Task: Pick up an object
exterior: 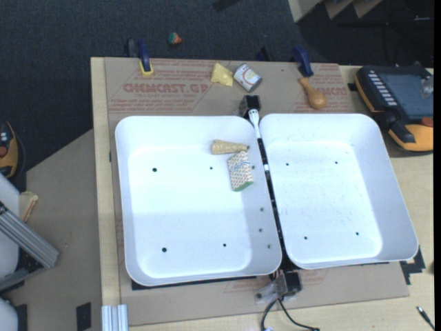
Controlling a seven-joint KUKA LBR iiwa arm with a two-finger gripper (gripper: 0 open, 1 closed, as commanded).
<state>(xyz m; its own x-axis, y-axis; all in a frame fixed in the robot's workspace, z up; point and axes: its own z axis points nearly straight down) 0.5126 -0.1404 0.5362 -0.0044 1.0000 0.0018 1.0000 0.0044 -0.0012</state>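
The left bin point(145, 205) holds two things near its upper right part. A tan cone-shaped piece point(228, 147) lies on its side. Just below it sits a small patterned white and green packet point(239, 170), touching or nearly touching the cone.
The right bin point(331, 192) lies beside the left one. Behind the bins on the board lie a yellow wedge point(221, 74), a small white box point(247, 77) and a wooden-handled item point(312, 93). A yellow and black pendant point(403, 102) rests at the far right.
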